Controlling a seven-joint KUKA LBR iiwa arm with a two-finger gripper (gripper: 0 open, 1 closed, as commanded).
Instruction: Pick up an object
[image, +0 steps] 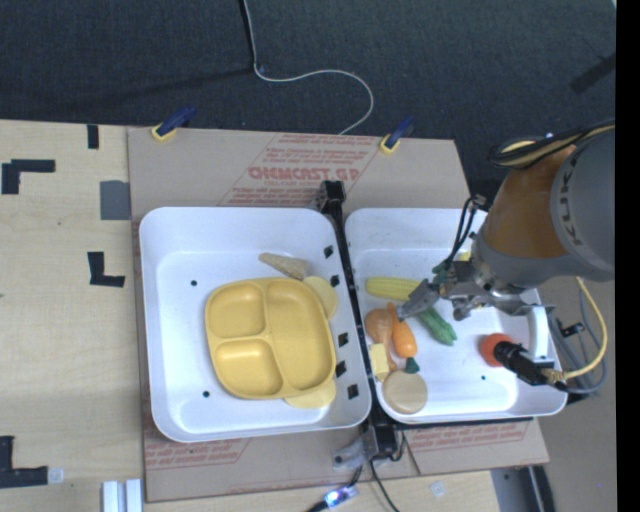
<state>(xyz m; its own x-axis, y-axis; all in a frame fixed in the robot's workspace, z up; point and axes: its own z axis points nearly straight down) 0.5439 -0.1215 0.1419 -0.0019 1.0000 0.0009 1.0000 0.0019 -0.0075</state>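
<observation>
My gripper (430, 302) hangs low in the right bin (452, 228), reaching in from the right under the grey and orange arm. It is just above a green vegetable (439, 328) and beside a yellow corn cob (394, 289). To its lower left lie an orange carrot (403, 340) and a peach-coloured piece (379, 322). A red tomato (492, 347) lies to the lower right of the gripper. Nothing can be seen held in the gripper.
A round beige disc (406, 392) and a yellow block (379, 360) sit near the right bin's front wall. The left bin (165, 300) holds a yellow divided plate (268, 336) and a tan piece (285, 265). A black divider (345, 290) runs between the bins.
</observation>
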